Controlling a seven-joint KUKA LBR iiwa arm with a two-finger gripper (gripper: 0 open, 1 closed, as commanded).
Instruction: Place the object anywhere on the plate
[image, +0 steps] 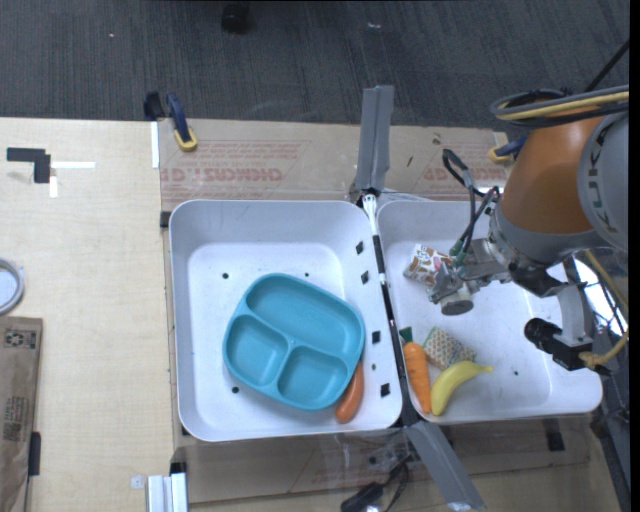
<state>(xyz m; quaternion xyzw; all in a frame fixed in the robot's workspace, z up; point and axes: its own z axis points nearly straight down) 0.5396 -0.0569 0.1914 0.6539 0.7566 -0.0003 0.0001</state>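
Overhead view, slanted. My fingers hang low over the far half of the right bin, reached in from the right on the grey arm with its orange band. A crumpled snack packet lies just beside them on their left, touching or nearly so; whether it sits between them I cannot tell, and the same goes for how far they are spread — the wrist hides the gap from this angle. Other candidates rest toward the near edge of the same bin: a carrot with its long axis running near-to-far against the dividing wall, a small patterned packet just beyond it, and a banana lying slantwise, touching the carrot's near end. The blue plate, with three compartments, lies in the left bin, tilted a little, well apart from my fingers and to their left across the divider. A second carrot leans against the plate's near right rim. My judgement: nothing is yet on the plate, and the coming move turns on a leftward carry over the divider — once a grasp is certain.
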